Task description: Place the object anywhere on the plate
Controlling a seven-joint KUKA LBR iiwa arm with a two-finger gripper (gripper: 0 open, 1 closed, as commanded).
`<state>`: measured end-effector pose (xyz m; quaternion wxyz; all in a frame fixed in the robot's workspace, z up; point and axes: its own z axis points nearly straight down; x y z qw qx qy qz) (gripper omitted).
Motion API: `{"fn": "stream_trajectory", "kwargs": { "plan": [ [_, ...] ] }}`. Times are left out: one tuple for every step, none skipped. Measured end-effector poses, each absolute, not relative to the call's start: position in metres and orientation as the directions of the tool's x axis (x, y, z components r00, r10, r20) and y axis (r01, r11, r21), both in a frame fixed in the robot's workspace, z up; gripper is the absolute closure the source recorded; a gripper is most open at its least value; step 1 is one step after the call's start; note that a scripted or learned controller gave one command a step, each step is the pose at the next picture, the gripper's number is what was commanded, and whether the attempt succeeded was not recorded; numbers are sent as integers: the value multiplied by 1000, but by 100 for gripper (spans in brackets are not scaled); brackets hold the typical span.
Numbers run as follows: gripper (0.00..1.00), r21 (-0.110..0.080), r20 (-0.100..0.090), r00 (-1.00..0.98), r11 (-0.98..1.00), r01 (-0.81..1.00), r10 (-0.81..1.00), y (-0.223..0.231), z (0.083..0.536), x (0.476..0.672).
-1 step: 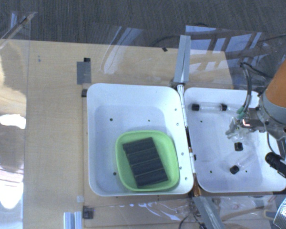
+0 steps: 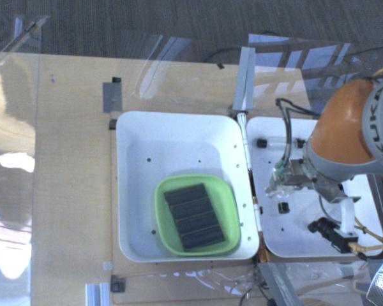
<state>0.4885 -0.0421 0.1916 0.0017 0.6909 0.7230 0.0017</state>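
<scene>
Tabletop (image 2: 64,190): light wood surface, carrying two shallow white bins side by side; a clear sheet lies over part of it and throws reflections.
Left bin (image 2: 179,129): white, rounded corners, holds the plate in its near half.
Right bin (image 2: 370,203): white, just beside the left bin, partly covered by the arm; cables trail across it.
Arm (image 2: 354,129): grey with an orange band, entering from the right, positioned over the right bin.
Plate (image 2: 161,225): lime green, rounded square, resting on the floor of the left bin toward its near edge.
Object (image 2: 195,217): dark, ribbed rectangular slab, lying flat on the plate at a slight diagonal, within the plate's rim.
End effector (image 2: 281,183): over the left part of the right bin, well apart from the plate; nothing seen between its fingers; whether they are spread or closed, cannot tell.
Small dark item (image 2: 283,207): on the right bin floor, just below the end effector; too small to identify.
</scene>
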Motion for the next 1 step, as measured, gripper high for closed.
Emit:
{"fn": "stream_trajectory", "kwargs": {
  "plan": [
    [100,5,0,-276,276,961,961,67,185,490]
  ]
}}
